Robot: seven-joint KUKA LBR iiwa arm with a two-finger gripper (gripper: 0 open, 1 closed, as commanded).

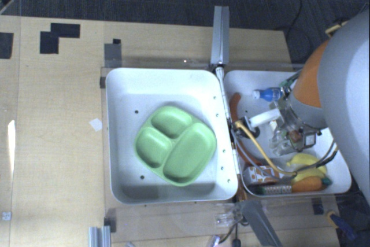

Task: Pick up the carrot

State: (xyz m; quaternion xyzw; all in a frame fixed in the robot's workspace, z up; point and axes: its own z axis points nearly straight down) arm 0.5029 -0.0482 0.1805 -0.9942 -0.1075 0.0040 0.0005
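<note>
The carrot (306, 183), orange with a small green tip, lies at the front right of the right bin (243, 81), just below a yellow banana (304, 161). My gripper (282, 140) hangs low in the middle of that bin, up and to the left of the carrot and apart from it. I see nothing held in it. The arm's grey body and orange band cover the bin's right side.
The left bin (118, 124) holds a green divided plate (176, 143). In the right bin are a blue-capped clear bottle (267, 93) at the back, a brown curved thing (235, 107) along the left wall, and a small printed packet (261, 173) and a dark bar (273, 188) at the front.
</note>
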